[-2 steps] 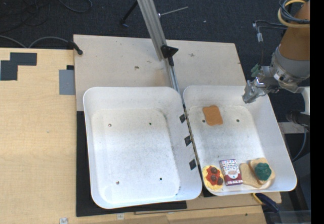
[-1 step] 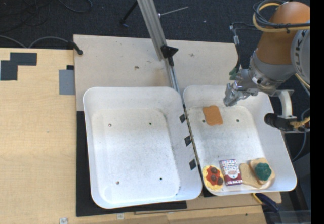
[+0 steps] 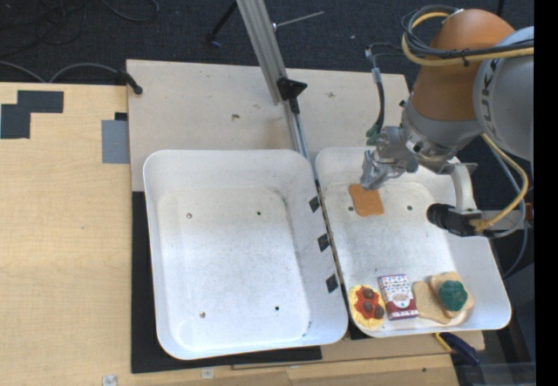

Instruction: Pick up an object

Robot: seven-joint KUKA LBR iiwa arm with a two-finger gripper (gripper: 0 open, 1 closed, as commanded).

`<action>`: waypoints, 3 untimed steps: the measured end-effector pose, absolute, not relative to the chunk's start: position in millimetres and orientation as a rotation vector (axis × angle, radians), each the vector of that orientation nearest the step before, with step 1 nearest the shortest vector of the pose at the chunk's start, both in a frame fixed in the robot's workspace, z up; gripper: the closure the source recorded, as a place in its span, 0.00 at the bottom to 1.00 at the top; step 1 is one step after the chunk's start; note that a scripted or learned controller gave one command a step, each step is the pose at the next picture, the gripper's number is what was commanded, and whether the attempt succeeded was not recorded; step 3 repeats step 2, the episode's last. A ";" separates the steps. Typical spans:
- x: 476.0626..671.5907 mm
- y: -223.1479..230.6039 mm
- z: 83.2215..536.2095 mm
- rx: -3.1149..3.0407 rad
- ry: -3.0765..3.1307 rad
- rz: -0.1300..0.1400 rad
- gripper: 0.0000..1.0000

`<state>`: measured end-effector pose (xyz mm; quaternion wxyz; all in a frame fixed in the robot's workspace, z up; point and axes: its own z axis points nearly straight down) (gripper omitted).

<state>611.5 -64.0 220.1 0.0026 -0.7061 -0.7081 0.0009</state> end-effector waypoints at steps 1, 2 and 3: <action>605.1 -11.4 215.0 -2.214 -2.221 0.003 1.00; 603.6 45.0 228.3 -2.213 -2.225 -0.001 1.00; 603.6 45.0 228.3 -2.213 -2.225 -0.001 1.00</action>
